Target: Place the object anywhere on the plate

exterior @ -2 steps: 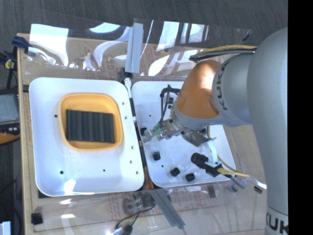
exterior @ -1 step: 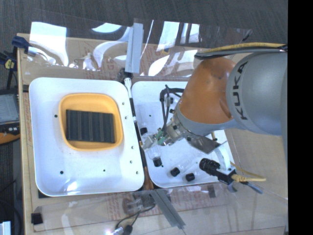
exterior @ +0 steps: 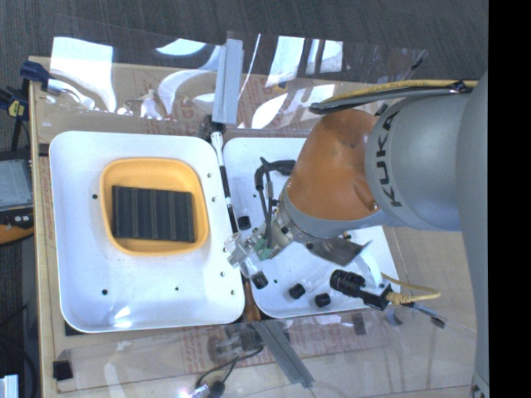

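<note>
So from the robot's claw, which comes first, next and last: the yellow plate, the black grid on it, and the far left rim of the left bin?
Measured from the gripper, at the bins' shared edge in the camera view:
1. Yellow plate, its right rim lying closest, in the left bin.
2. Black grid, set inside the plate, slightly farther left.
3. Left bin, its far left rim, farthest.

Two shallow white bins side by side on the counter (exterior: 431,264): left bin (exterior: 75,247), right bin (exterior: 245,160). Grey upright bracket (exterior: 226,81) behind their dividing rims. Clear panel with bright glare (exterior: 83,60) along the far edge. Dark ribbed flooring (exterior: 249,7) beyond. Blue clamp (exterior: 31,73) at far-left corner.
</note>
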You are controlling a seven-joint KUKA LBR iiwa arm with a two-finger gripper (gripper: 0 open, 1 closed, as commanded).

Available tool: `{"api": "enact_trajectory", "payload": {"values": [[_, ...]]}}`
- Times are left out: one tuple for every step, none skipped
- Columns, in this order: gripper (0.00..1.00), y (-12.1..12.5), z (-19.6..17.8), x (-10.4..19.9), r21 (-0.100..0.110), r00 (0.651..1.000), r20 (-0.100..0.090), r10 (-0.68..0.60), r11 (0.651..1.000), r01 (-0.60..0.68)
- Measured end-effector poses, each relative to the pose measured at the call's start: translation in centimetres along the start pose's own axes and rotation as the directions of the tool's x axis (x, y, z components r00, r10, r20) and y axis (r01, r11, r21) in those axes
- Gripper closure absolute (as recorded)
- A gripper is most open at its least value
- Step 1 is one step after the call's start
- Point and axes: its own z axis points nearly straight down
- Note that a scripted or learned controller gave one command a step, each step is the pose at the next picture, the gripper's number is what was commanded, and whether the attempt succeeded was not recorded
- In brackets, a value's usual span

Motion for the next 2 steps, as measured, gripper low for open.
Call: {"api": "enact_trajectory", "payload": {"values": [[1.0,5.95,-0.07,-0.38,-0.003,0.987,0.004,-0.162,0.987,0.162],[0.0,5.9,-0.07,-0.45,-0.003,0.987,0.004,-0.16,0.987,0.16]]}}
